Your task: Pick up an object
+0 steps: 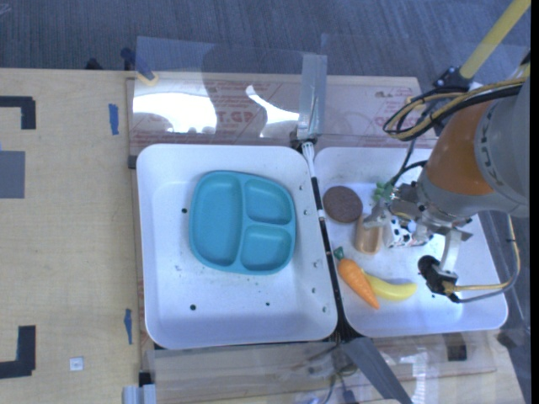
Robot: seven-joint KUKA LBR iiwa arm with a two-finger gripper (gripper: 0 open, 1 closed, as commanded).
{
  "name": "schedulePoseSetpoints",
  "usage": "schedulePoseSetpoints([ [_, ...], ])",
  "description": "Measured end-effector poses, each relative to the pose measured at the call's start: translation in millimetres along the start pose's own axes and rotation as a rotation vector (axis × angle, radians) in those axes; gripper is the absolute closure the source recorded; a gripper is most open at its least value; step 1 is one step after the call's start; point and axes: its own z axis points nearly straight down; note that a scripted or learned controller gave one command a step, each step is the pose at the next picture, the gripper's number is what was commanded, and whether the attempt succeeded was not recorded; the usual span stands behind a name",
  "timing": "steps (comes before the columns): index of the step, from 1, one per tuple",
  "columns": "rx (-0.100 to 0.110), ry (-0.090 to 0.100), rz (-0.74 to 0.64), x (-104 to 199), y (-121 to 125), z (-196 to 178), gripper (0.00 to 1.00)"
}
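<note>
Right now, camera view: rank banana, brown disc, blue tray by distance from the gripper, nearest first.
From the gripper:
1. Banana, just below it in the right bin.
2. Brown disc, to its left, about as close; too tight to call.
3. Blue tray, left bin, clearly farthest.

Arm: grey, enters from the right edge of the frame, upper-right quarter, reaching leftward and down.
Orange band: wraps the arm just above the wrist, right of centre.
Wrist: angled down toward the lower right of the frame, with black cables looping over it.
Gripper: right of centre, below the orange band, pointing down.
</note>
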Motion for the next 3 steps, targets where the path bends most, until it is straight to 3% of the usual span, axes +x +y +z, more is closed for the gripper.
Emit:
schedulePoseSetpoints([
  [1, 0.006, 0.013, -0.267, -21.1, 40.3, 2.3, 0.0],
  [2, 0.011, 0.01, 0.001, -11.0, 57.7, 3.2, 0.0],
  [3, -0.003, 0.001, -0.079, -0.7, 47.4, 2.3, 0.0],
])
